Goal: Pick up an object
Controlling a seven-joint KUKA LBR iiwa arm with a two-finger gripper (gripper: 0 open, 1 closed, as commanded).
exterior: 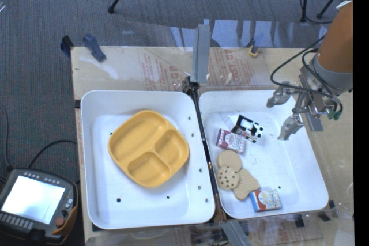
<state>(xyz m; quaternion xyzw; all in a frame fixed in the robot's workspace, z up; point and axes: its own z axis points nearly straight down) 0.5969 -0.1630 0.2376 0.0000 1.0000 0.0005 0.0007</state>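
Note:
The right bin point(305, 181) holds several small items. A black-and-white toy point(248, 127) lies near its middle, and a small red-and-white carton point(230, 140) sits just left of it. Below them are a plain cookie point(229, 159), a chocolate-chip cookie point(228, 178) and a tan cookie point(247, 183). Another small carton point(266, 200) lies near the front edge. My gripper point(283, 113) hangs over the bin's upper right part, to the right of the toy. It is open, with nothing between its fingers.
The left bin point(98, 193) holds a yellow divided plate point(149, 148). A grey upright post point(200, 55) stands behind the seam between the bins. A teach pendant point(36, 201) lies on the floor at lower left. Tripod legs stand behind the bench.

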